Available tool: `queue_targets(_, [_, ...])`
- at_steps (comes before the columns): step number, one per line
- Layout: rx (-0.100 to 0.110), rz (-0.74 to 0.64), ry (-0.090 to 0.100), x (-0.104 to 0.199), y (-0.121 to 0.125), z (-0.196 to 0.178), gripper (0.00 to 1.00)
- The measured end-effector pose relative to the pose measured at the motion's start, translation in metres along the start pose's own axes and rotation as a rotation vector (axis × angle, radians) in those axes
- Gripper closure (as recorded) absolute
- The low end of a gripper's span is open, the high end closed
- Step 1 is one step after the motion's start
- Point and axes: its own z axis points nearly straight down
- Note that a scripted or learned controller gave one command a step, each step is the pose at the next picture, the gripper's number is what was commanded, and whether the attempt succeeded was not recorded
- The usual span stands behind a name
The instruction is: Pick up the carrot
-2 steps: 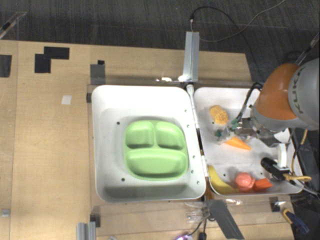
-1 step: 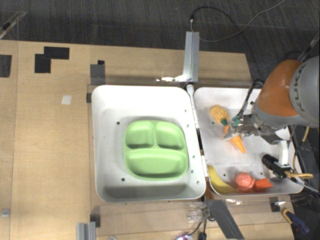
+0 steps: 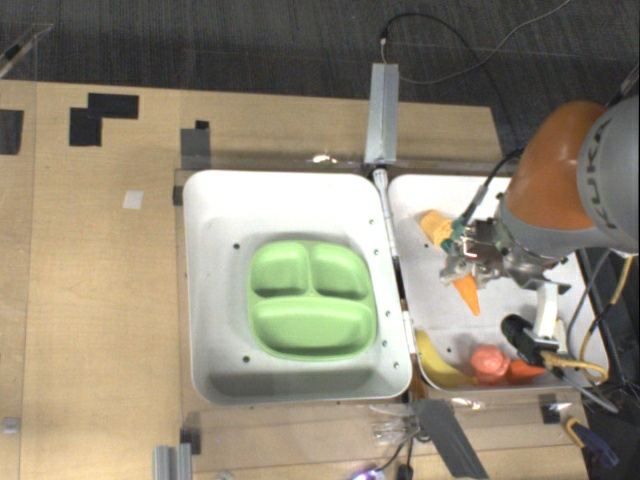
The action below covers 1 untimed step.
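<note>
Gripper (image 3: 467,268) closed on carrot (image 3: 468,292); yellow item (image 3: 434,226) beside; banana (image 3: 438,366), red toys near.

Single fixed camera set above the bench (image 3: 90,298), looked down at a slant, far enough to take in both white bins (image 3: 215,218) side by side, dark floor along the bench's far edge at top, arm (image 3: 575,183) entered from the right
</note>
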Motion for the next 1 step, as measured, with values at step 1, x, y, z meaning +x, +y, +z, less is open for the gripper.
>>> queue_targets(1, [-0.004, -0.005, 0.001, 0.0013, 0.0017, -0.0107, 1.0])
